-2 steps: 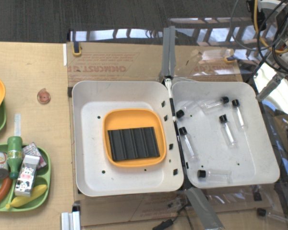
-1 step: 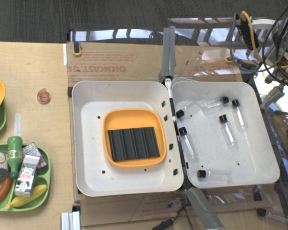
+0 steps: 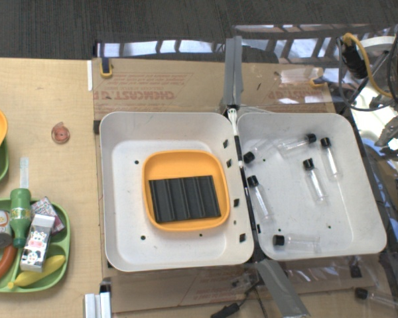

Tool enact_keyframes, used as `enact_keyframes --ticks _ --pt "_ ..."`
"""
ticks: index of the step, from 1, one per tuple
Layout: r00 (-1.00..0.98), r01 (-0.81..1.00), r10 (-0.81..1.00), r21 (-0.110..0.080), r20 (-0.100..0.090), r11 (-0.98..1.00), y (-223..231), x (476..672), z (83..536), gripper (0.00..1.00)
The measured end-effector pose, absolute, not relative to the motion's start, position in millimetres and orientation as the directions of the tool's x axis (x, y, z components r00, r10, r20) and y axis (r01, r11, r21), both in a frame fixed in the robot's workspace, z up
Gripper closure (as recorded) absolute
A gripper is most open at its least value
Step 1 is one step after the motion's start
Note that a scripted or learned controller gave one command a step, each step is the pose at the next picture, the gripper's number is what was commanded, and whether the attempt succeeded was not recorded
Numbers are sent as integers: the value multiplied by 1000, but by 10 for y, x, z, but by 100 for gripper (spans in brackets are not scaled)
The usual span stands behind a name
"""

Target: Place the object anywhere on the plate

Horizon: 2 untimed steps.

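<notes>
camera view | orange plate [image 3: 186,165] with black ridged insert, left bin [image 3: 119,191] | clear black-capped vials [image 3: 313,177], right bin [image 3: 358,197]

I am looking down on two white bins; the left bin [image 3: 119,244] is showing an orange-yellow plate [image 3: 186,167] with a dark grey ribbed panel [image 3: 186,199] at its centre; the right bin [image 3: 358,230], at three o'clock, is holding clear tubes [image 3: 313,181] with black caps; tan cardboard [image 3: 159,91] is lying at twelve o'clock.
</notes>
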State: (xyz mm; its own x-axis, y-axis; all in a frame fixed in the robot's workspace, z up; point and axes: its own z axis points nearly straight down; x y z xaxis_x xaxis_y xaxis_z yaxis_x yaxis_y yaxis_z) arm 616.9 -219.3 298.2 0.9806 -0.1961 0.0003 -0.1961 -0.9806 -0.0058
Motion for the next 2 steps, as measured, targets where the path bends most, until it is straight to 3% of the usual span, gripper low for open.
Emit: enact_keyframes --ticks 1,2 --pt "981 -196 -196 -6 0 -981 -2189 6167 2492 0" --pt "978 -211 -211 -7 1 -978 -2203 6599 3675 0"
